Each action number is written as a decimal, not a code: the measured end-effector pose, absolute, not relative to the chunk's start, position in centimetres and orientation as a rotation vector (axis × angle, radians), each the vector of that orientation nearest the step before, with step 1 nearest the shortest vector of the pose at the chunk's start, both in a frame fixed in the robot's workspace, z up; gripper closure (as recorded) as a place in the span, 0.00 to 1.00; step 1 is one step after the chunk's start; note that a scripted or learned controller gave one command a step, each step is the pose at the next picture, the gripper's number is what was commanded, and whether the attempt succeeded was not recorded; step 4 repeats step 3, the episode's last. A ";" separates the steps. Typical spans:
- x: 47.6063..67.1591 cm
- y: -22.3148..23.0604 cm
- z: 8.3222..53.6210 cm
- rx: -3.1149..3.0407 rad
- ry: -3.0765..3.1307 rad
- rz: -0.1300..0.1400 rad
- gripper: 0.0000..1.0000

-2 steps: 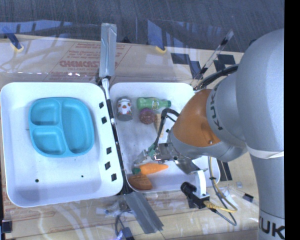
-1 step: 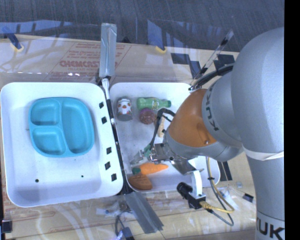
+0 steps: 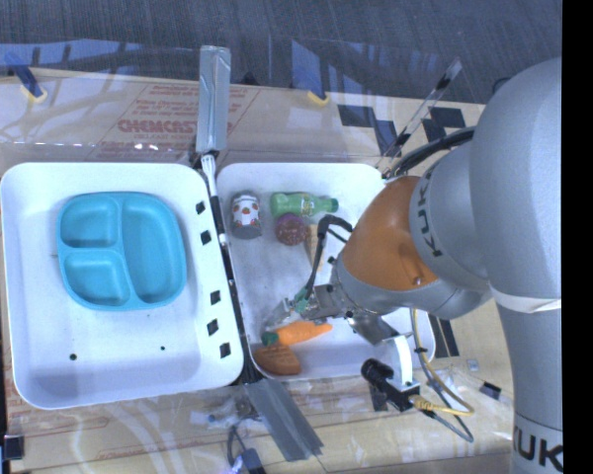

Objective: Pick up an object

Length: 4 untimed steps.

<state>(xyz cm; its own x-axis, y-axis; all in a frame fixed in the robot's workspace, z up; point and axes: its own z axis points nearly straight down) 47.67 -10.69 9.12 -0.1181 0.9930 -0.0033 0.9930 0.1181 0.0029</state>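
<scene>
The gripper [image 3: 311, 307], its finger state impossible to tell, is hovering by the carrot [image 3: 304, 332] in the right bin [image 3: 239, 181], while the arm [image 3: 519, 196] is showing "KUKA" lettering.

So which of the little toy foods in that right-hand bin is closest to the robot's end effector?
The orange plastic carrot, lying right beside the end effector near the bin's front. The brown bread-like piece sits just beyond it; the green bottle lies at the far end.
</scene>
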 end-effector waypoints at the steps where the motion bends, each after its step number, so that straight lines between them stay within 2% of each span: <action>1: 47.7 -10.6 9.1 2.157 2.273 0.001 0.00; 4: 47.7 -9.7 9.1 2.179 2.254 0.001 0.00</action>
